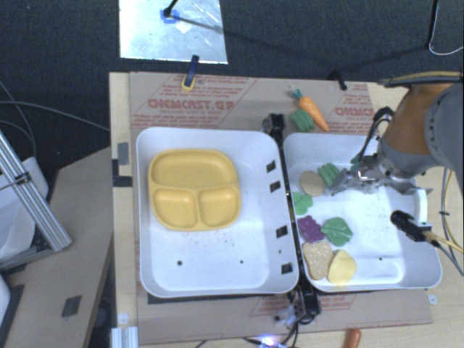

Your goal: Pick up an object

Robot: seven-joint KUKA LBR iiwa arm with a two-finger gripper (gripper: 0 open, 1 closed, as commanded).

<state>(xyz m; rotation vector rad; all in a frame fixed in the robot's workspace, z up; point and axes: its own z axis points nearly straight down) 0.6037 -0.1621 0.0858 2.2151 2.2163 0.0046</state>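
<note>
We see the left bin [210, 281] w/ a yellow divided tray [194, 188] in its upper half. Next, the right bin [384, 267] holds small items: beige round piece [312, 183] and green ridged piece [330, 172] near the top left, purple piece [309, 228], green leaf [337, 230], tan piece [316, 258], yellow piece [342, 267] lower down. A toy carrot [312, 110] lies on the table behind. The gripper [342, 183] sits low, just beside the green ridged piece; jaws' state we can't tell. The arm [424, 133] comes in from the right.

two white bins [210, 281], one yellow tray [194, 188]
</note>
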